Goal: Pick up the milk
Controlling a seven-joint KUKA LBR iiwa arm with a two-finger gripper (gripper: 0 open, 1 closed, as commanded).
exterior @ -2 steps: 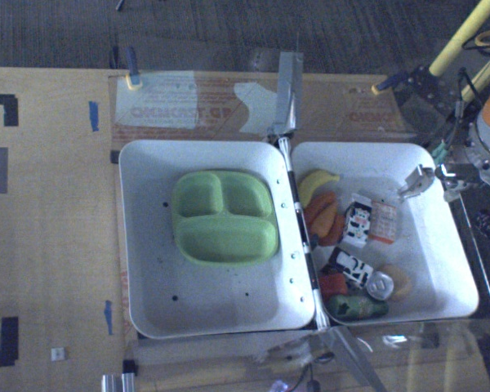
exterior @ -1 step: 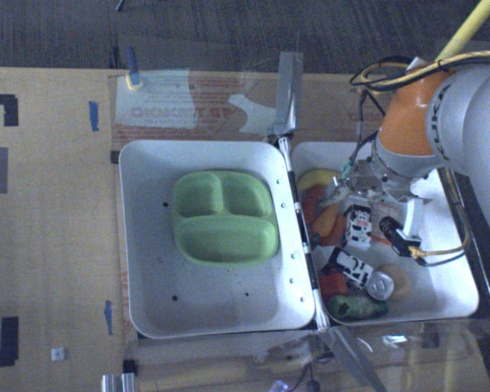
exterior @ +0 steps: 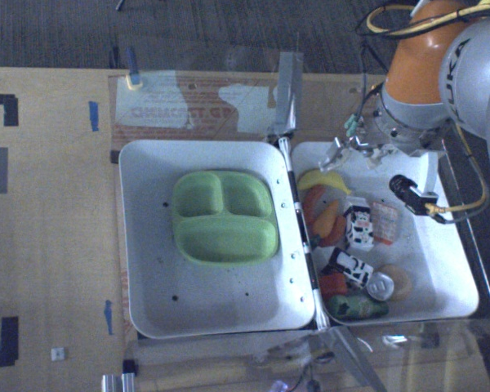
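Holding a green divided plate (exterior: 225,217), the left bin (exterior: 147,284) sits beside the right bin (exterior: 449,276), where 2 milk cartons (exterior: 359,225) lie among toy food. Gripper (exterior: 349,149) hovers above; its opening cannot be told.

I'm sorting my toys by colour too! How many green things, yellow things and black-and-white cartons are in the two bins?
Green: 2, the green tray and a dark green item
Yellow: 1, the banana
Black-and-white cartons: 2
Total: 5

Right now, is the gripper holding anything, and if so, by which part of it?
Nothing is held. The gripper hangs over the far end of the right bin, with no item between its fingers; the milk carton lies in the bin.
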